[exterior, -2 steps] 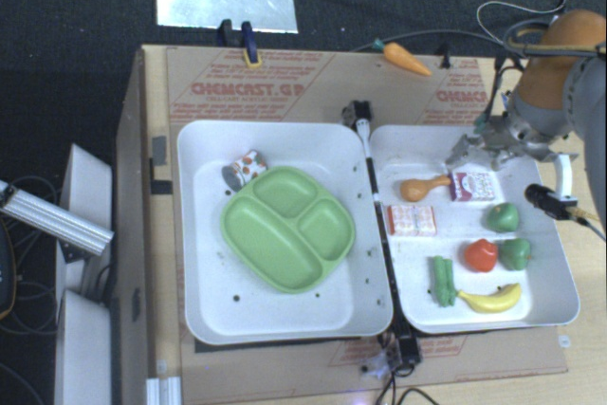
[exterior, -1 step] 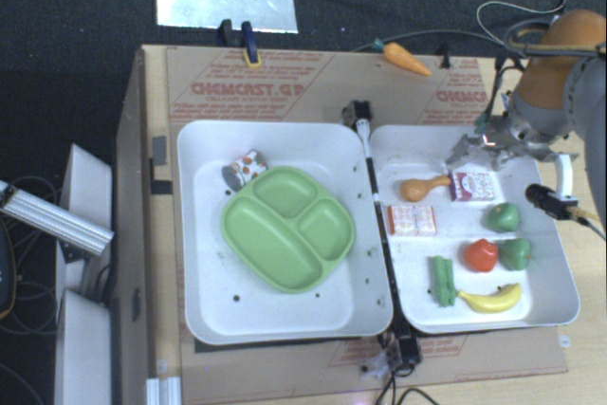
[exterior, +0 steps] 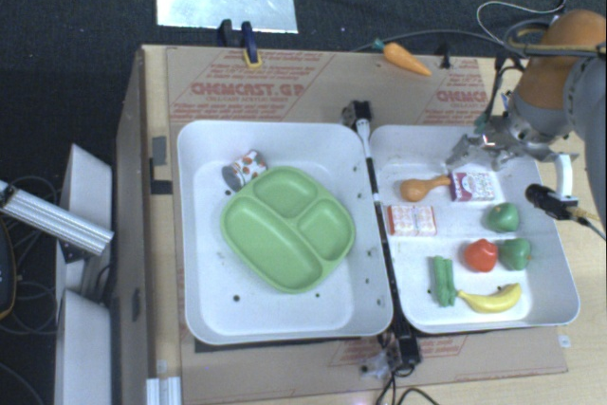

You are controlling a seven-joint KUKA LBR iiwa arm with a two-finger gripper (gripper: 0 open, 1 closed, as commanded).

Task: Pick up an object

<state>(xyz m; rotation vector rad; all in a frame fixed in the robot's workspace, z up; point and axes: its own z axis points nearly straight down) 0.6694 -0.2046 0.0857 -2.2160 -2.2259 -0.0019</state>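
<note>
My gripper [exterior: 482, 149] hangs over the far right part of the right bin [exterior: 560, 299], just above a small red and white box [exterior: 472, 186]. Nothing shows in its grasp. To the left of the box lies an orange drumstick-shaped toy [exterior: 423, 189]. In the same bin are a pink and white packet [exterior: 412, 221], a green pepper [exterior: 502, 217], a red tomato [exterior: 481, 255], another green piece [exterior: 517, 251], a green pod [exterior: 442, 281] and a yellow banana [exterior: 491, 299].
The left bin [exterior: 204, 299] holds a green divided plate [exterior: 287, 228] and a small patterned can [exterior: 246, 170] at its far left. An orange carrot [exterior: 406, 58] lies on the bench behind the bins. A black clip [exterior: 359, 115] sits where the bins meet.
</note>
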